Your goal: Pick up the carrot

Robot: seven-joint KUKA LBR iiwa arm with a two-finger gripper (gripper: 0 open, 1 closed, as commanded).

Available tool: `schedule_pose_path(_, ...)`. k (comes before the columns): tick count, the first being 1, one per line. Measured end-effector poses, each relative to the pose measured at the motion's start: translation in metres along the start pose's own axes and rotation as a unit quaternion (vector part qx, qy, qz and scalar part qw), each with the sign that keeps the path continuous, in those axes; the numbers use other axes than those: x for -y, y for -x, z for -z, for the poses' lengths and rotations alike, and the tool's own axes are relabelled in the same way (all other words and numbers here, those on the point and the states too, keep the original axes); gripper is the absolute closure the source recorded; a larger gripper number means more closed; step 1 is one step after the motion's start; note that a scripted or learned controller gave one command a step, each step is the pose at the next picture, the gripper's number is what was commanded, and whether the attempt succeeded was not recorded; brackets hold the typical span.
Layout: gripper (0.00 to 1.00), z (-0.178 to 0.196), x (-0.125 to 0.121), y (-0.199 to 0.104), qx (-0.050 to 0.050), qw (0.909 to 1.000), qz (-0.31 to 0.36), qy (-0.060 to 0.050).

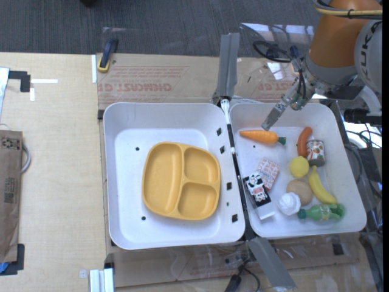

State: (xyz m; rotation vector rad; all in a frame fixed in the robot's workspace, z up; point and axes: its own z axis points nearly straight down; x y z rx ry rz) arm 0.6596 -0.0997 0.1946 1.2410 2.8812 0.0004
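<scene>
The orange plastic carrot with a green top [261,137] lay untouched at 11 o'clock in the right white bin [352,163]. The pincer [270,122] hovered just above it at 12 o'clock; whether spread or pressed together, I cannot tell. Grasping and lifting remained.

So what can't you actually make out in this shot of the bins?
- Gripper: small and dark above the carrot; its contact with the carrot is unclear.
- Arm: cut off by the right and top edges.
- Milk carton: print too small to read.
- Green bottle: partly hidden behind the banana.
</scene>
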Motion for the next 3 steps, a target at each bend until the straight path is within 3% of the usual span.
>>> schedule_pose_path(1, 0.0, -0.096, 0.013, 0.0, -0.001, 0.9976, 0.069, 0.0)
schedule_pose_path(2, 1.0, -0.085, 0.012, 0.002, 0.001, 0.9978, 0.067, 0.001)
schedule_pose_path(3, 1.0, 0.01, -0.019, -0.053, -0.001, 0.9983, -0.059, 0.0)
